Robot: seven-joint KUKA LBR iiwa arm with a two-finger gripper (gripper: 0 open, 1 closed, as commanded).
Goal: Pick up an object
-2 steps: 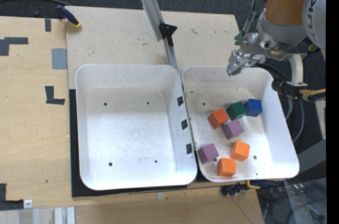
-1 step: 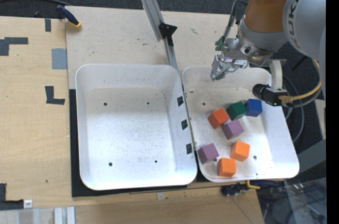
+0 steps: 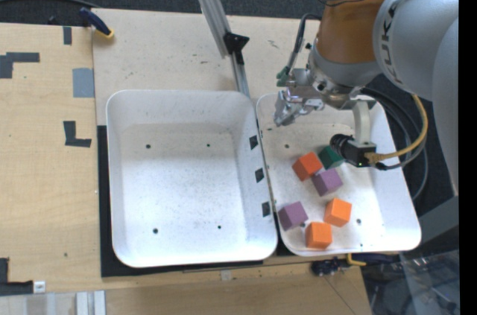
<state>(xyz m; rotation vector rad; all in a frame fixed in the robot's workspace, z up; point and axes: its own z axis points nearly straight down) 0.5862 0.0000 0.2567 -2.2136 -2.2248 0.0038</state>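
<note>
I see the blocks in the right bin (image 3: 395, 224): an orange cube (image 3: 306, 165) touching a green block (image 3: 330, 156), a purple cube (image 3: 327, 181) just below, another purple cube (image 3: 293, 214), two more orange cubes (image 3: 338, 211) (image 3: 319, 234). None has a clear long axis. The gripper (image 3: 285, 115) hangs above the bin's far-left corner, apart from them; its fingers' spread I cannot tell. The arm reads "KU". The left bin (image 3: 119, 179) adjoins on the desk (image 3: 45, 172)

partial "ku" lettering (cut off), on grey arm (image 3: 417, 16)
</note>
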